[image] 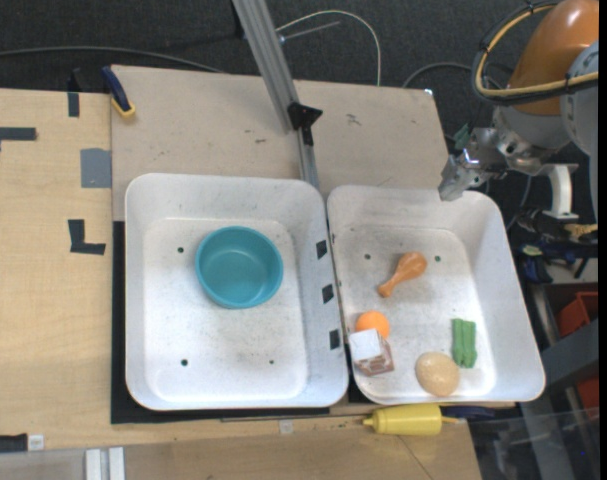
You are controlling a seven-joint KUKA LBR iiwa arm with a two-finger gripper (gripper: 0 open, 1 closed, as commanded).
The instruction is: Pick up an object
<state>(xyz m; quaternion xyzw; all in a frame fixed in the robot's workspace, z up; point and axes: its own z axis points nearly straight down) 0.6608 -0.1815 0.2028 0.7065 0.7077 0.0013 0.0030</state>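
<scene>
The right bin holds an orange drumstick-shaped toy, a small orange ball, a white and brown block, a tan egg-like object and a green piece. A teal bowl sits in the left bin. My gripper hangs over the far right corner of the right bin, apart from every object, with nothing seen between its fingers.
A yellow bottle lies on the bench just in front of the right bin. A metal pole slants down to the gap between the bins. Cables and a blue-yellow clamp lie behind the bins.
</scene>
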